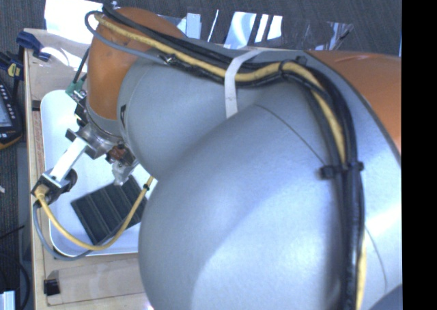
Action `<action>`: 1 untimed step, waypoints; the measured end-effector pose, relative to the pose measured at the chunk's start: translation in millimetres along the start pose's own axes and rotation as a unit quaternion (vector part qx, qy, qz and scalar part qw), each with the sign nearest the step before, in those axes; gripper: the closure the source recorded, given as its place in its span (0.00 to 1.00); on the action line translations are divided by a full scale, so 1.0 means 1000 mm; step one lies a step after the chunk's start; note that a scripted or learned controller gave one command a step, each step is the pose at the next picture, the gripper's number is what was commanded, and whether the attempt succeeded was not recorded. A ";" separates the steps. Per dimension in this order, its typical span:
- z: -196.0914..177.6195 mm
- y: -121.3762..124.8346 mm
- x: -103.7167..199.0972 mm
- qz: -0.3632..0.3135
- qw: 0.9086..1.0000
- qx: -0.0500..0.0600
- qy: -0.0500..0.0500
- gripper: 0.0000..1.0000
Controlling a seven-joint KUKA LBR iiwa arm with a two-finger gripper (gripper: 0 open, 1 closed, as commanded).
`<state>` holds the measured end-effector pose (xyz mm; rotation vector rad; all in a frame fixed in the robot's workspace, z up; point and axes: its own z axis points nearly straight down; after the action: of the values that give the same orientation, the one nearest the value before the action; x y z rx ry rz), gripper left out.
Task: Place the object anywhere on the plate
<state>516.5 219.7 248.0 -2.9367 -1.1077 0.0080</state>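
The bulky grey arm (273, 186) crowds the shallow white bin (51, 107); its claw (119, 168), grip impossible to judge, hangs over a dark ribbed rectangular object (102, 209); a blind grab could slip.

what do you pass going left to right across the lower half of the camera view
pale wooden bench edge → white shallow bin wall → dark ribbed rectangular object lying in the bin → big grey arm body
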 end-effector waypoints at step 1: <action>-0.008 -0.003 0.001 -0.005 1.000 0.002 -0.003 1.00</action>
<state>514.8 222.5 255.9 -2.9292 -1.1200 0.0193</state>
